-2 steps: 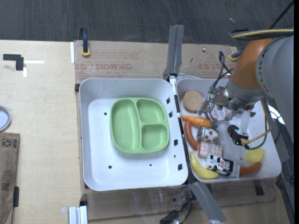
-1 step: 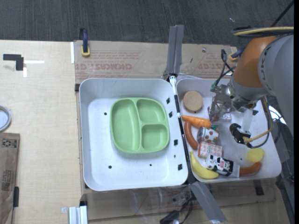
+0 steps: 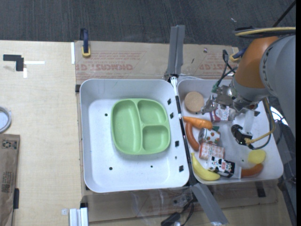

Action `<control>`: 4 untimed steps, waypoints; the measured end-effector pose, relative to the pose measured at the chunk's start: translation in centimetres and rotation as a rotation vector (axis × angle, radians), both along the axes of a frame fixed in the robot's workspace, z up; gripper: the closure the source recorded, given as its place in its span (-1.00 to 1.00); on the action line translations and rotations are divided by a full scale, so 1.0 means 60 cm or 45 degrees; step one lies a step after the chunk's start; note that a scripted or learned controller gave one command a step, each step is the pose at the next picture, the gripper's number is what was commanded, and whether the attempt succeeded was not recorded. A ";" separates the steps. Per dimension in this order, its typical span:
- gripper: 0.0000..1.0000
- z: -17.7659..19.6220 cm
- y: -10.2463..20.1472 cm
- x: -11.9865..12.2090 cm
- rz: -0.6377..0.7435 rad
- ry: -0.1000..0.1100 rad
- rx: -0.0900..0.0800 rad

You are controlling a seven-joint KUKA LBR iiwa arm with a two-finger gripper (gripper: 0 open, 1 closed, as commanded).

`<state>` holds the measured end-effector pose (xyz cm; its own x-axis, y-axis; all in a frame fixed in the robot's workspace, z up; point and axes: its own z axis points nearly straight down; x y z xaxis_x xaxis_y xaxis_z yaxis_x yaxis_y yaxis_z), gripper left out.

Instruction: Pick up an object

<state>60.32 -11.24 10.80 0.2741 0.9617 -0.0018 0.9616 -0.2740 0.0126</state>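
The hand (image 3: 217, 108) is seen low in the right bin (image 3: 274, 169), just above the carrot (image 3: 197, 122) and beside the round bun (image 3: 194, 101); whether it is open or closed cannot be told, and nothing is seen gripped. The candidate objects are crowded together: sausage (image 3: 190, 136), small carton (image 3: 210, 151), banana (image 3: 203, 170). A miss is likely if two touching items are caught at once, or the carrot is rolled aside. The green divided tray (image 3: 140, 125) lies in the left bin (image 3: 94, 173)
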 end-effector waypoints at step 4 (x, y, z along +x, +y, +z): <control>1.00 0.155 -0.010 -0.018 0.373 0.018 0.003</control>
